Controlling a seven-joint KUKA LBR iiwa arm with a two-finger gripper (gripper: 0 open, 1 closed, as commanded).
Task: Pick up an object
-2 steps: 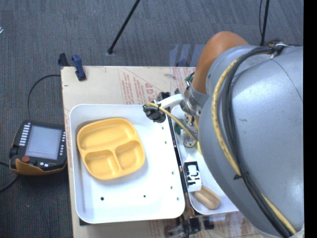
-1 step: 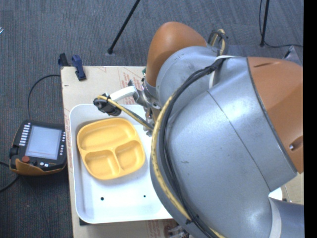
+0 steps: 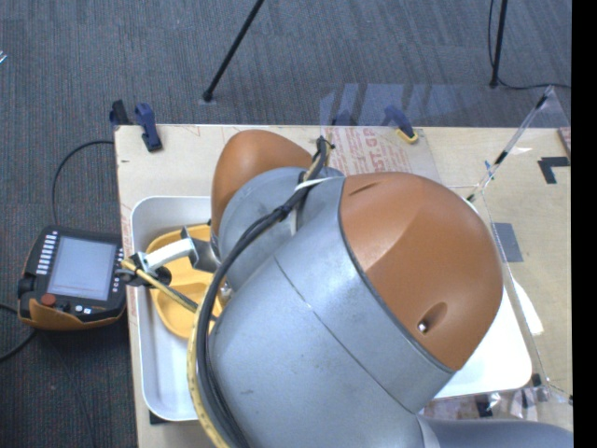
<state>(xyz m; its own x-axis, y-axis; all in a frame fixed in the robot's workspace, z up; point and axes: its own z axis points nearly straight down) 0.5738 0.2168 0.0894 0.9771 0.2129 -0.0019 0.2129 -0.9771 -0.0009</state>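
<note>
Grey arm fills centre and lower right of the frame, bent low over the left bin, presumably so the wrist can come down on the contents. Likely target: yellow bowl-shaped object at middle left of the frame, in that bin and partly under the arm. End effector is hidden by the arm body; can't tell its state. Teach pendant lies on the floor at far left, off the counter.
</note>
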